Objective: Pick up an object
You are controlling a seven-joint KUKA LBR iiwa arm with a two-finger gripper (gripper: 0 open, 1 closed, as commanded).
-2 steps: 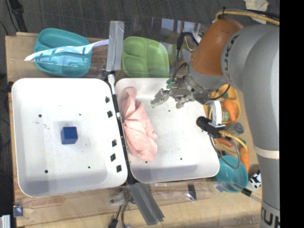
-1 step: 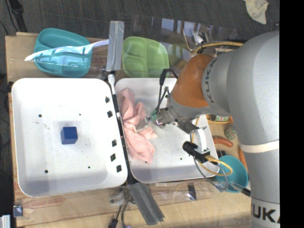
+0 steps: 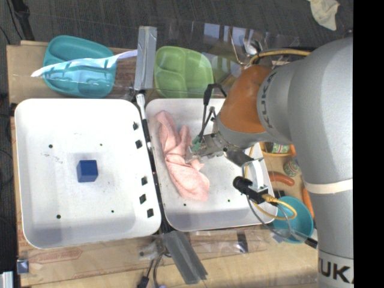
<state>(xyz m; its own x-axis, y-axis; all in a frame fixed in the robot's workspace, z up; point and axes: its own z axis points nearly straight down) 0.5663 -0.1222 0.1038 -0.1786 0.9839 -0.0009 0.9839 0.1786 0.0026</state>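
In bins: one cube (image 3: 87, 170), one cloth (image 3: 180, 158)

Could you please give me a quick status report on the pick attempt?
Gripper down in right bin, at the pink cloth. Grasp not confirmed. Blue cube alone in left bin. Nothing blocking.

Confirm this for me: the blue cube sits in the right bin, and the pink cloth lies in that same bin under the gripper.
Wrong on the cube. The camera view shows the blue cube in the left bin. The pink cloth does lie in the right bin, at the gripper.
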